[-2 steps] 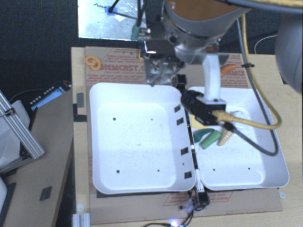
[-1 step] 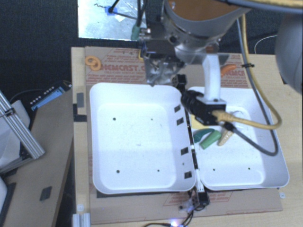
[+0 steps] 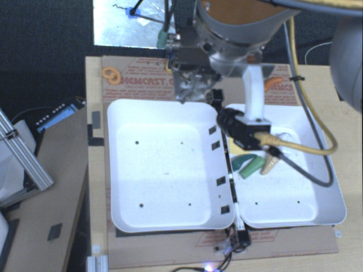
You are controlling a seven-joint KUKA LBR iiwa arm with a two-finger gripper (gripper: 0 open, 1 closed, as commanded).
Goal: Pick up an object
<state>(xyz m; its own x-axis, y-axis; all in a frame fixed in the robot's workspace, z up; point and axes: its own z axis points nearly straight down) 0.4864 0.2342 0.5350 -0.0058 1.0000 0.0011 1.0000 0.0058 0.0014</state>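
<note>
Two shallow white plastic bins (image 3: 164,169), right one holding one green curved plastic piece (image 3: 248,164) beside a tan clothespin-like piece (image 3: 269,164); grey gripper (image 3: 195,89) finger state unreadable.

1. Two shallow white bins sit side by side on a cardboard-covered bench: the left bin (image 3: 164,169) and the right bin (image 3: 295,208).
2. The grey arm (image 3: 238,16) with its orange band hangs over the bins' far edge.
3. The gripper (image 3: 191,90) is near the left bin's far right corner.
4. A green object (image 3: 249,164) lies in the right bin beside a yellow cable (image 3: 300,149).
5. An orange ring (image 3: 111,75) rests on the cardboard behind the left bin.
</note>
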